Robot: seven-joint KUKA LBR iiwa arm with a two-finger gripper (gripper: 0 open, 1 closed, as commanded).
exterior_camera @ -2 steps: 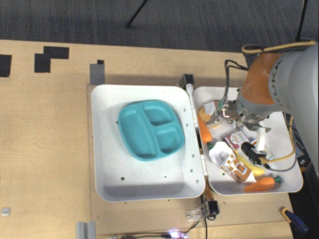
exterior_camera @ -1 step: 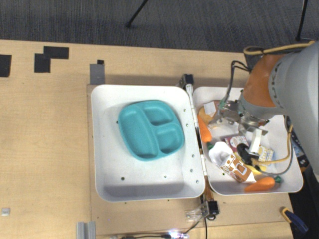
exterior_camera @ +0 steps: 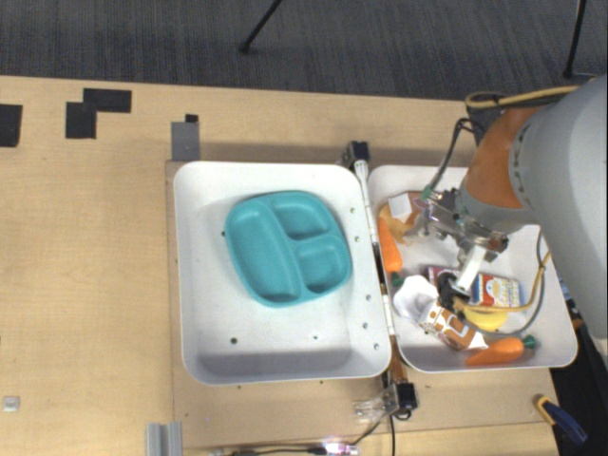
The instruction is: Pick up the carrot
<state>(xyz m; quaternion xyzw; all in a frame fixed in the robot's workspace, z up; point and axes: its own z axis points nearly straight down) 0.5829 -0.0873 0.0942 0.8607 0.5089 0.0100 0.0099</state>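
Observation:
An orange carrot with a green stub (exterior_camera: 498, 351) lies along the front wall of the right bin (exterior_camera: 560, 350). A second long orange piece (exterior_camera: 388, 245) lies against that bin's left wall. My gripper (exterior_camera: 425, 218) hangs over the back left part of the right bin, just right of the long orange piece and well behind the green-stubbed carrot. The wrist's metal parts hide its tips.
The right bin also holds a banana (exterior_camera: 484, 318), a red and yellow box (exterior_camera: 501, 291), a crumpled white thing (exterior_camera: 413, 297) and a brown and white item (exterior_camera: 446, 325), packed close together. A teal divided plate (exterior_camera: 285, 247) sits in the left bin (exterior_camera: 204, 350).

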